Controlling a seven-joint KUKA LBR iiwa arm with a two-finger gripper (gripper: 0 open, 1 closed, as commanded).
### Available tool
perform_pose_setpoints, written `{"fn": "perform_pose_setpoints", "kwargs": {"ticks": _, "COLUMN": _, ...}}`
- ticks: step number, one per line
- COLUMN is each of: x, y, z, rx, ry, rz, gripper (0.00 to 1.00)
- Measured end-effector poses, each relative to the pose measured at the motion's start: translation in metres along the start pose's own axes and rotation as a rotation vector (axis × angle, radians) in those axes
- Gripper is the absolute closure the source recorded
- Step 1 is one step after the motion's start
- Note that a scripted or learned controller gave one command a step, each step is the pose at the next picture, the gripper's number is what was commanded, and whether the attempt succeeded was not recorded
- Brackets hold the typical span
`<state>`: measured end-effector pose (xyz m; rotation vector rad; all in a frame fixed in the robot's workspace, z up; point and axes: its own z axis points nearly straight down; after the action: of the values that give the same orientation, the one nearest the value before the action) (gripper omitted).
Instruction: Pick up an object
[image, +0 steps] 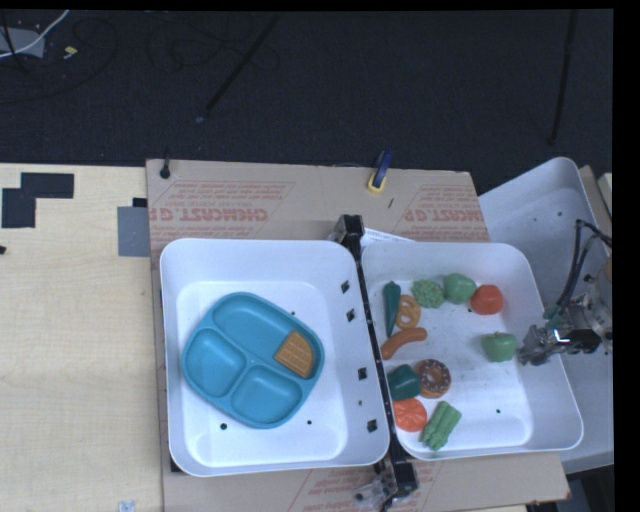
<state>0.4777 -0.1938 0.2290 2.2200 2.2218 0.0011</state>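
Toy food fills the right bin (545, 420), and one piece of it is what I have to lift. Nearest my gripper (540, 348) is a small green pepper-like piece (499, 346), lying toward the bin's right side, just left of my fingertips. A red tomato (487, 298) sits a little farther away, with a green apple-like piece (459, 287) and a head of broccoli (428, 292) to its left. Toward the divider lie a dark green cucumber (391, 305), a pretzel (408, 312), an orange sausage (402, 342), a chocolate doughnut (433, 377), and nearer the front a red-orange piece (409, 414) and a ribbed green one (441, 424).

My gripper hangs at the bin's right rim, close beside the green pepper-like piece. I cannot tell whether its fingers are spread or pressed together, nor whether it touches that piece; nothing is visibly caught in it.

To do this well, I judge I should centre over the green piece, which stands well apart from its neighbours, come straight down, and close across its narrowest width so it does not roll away.

The left bin (185, 440) holds a blue divided tray (225, 365) with a waffle-like piece (295, 353) on it.
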Motion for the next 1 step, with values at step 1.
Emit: {"fn": "perform_pose_setpoints", "kwargs": {"ticks": 1, "x": 0.0392, "y": 0.0288, "z": 0.0108, "rx": 0.003, "ry": 0.001, "rz": -0.002, "gripper": 1.00}}
